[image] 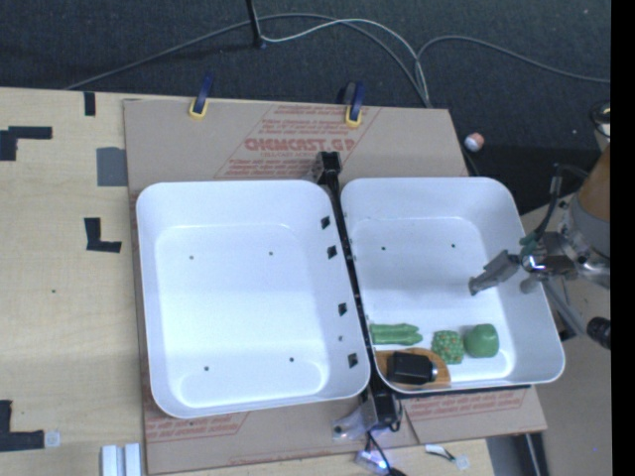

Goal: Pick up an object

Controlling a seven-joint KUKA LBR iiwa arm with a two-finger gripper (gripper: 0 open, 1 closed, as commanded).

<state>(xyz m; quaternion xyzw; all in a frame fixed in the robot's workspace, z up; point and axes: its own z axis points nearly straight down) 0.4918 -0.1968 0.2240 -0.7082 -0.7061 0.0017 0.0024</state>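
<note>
Gripper (484, 280) hung over right bin's (496, 198) right edge, grip state unclear; nothing picked yet, objs (451, 344) sat at near edge.

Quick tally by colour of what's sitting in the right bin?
Green: 3 - long piece, bumpy piece, round piece
Black: 1 - black object
Orange-brown: 1 - flat piece under the black one
Total: 5

Open floor fills most of the right bin (437, 201); 4 objects crowd its near edge: a green pod (395, 334), a black piece (409, 368), a bumpy green lump (447, 345), a green ball (482, 341).
</note>
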